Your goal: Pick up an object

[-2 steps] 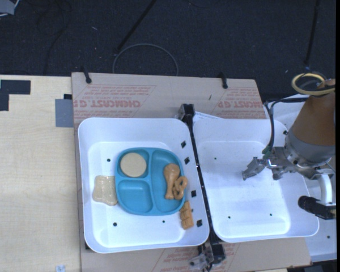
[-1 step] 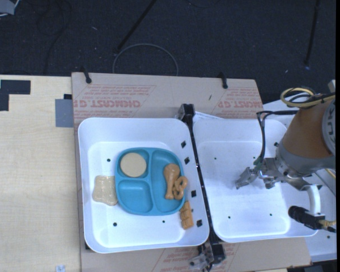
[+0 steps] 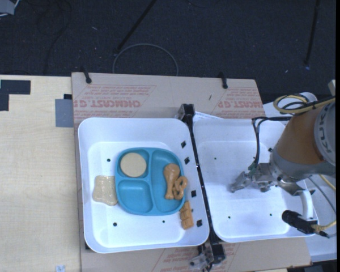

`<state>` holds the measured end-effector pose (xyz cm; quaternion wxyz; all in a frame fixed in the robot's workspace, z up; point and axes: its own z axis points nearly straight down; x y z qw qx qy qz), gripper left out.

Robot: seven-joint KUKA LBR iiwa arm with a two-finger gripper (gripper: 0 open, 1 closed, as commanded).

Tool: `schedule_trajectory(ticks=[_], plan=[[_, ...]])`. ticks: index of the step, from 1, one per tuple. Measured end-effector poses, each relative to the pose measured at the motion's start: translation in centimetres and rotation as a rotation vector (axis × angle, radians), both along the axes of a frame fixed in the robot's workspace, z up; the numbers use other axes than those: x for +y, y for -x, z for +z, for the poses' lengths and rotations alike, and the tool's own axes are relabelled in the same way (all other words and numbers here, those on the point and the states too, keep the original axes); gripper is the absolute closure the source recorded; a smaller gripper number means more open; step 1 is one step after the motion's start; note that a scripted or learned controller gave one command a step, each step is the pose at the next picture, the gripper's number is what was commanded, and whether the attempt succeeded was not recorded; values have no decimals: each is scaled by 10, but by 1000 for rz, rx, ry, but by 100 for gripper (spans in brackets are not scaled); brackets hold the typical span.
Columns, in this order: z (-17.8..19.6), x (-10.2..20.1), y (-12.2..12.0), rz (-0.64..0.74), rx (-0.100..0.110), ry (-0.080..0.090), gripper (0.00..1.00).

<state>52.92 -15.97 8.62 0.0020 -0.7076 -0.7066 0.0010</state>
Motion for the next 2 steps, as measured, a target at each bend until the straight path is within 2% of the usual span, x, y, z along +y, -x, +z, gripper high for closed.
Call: schedule_trajectory(ticks=[1,2], plan=[[12,-1,-1,-4,-2,0,100],[54,3,-2,2,-3,1,100]])
